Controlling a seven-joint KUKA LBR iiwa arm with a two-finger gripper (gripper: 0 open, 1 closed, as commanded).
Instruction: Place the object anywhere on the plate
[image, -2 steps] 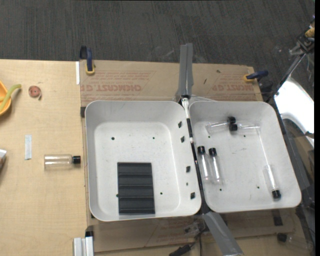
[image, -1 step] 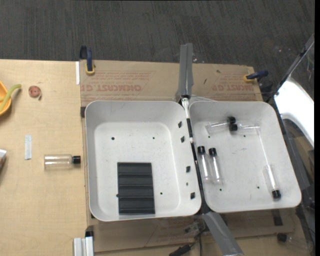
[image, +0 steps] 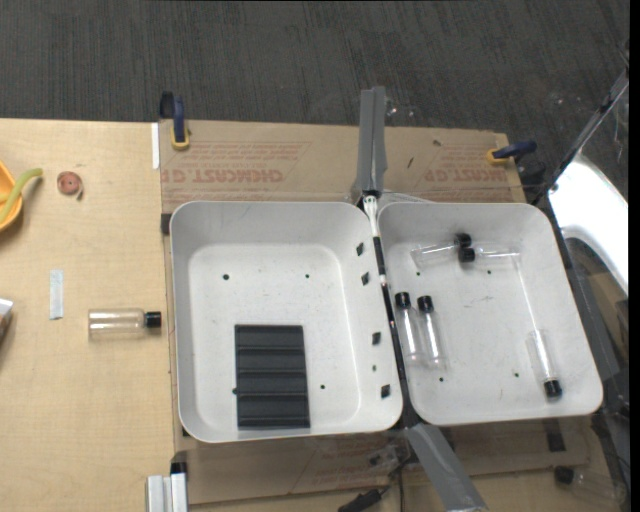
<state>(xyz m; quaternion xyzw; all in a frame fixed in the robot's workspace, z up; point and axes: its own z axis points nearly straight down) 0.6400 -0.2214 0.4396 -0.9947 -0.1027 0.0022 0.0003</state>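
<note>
Two shallow white bins are seen side by side on a brown cardboard sheet (image: 250, 165). A black ribbed rectangular plate (image: 270, 377) lies flat in the left bin (image: 200, 260), toward the lower middle of the frame, and nothing is seen resting on it.

Five clear plastic vials with black caps are scattered in the right bin (image: 560, 290), all well apart from the plate. Two of them (image: 440, 252) (image: 495, 260) lie near the bin's upper edge with their caps almost touching. Two more (image: 409, 330) (image: 429, 335) lie side by side just beside the wall shared with the left bin, caps pointing up the frame. The fifth (image: 543, 362) lies alone toward the lower right corner.

A sixth clear vial (image: 120, 320) lies on the bare wooden bench at the left of the frame, outside both bins. Two blue clamps (image: 170, 108) (image: 515, 152) are fixed at the cardboard's upper edge.

A pale curved shape (image: 590, 200) at the right edge is possibly part of the arm, though this cannot be settled. How the gripper stands, and whether anything is held in it, cannot be told.
</note>
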